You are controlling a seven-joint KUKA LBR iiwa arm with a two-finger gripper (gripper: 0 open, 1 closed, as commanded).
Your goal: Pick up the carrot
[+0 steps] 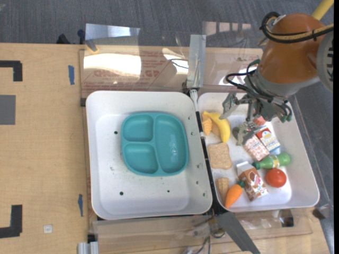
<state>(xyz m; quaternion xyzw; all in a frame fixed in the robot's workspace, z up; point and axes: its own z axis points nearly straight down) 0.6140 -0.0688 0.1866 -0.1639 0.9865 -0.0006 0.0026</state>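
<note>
Carrot (233,194) lies at the right bin's (304,194) near-left corner, long axis slanting, tip toward the front edge. The gripper (253,121) hovers at the bin's far end, well apart, fingers spread, holding nothing.

Bench top (37,157): matt, wood-look board. Both bins (100,142): smooth white plastic, faint sheen. Teal divided plate (155,143): glossy plastic. Tomato (276,178): shiny. Carrot (233,195): smooth, plastic-looking. Cartons (256,146): printed, paper-like. Arm's orange band (291,49): smooth, semi-gloss.
</note>
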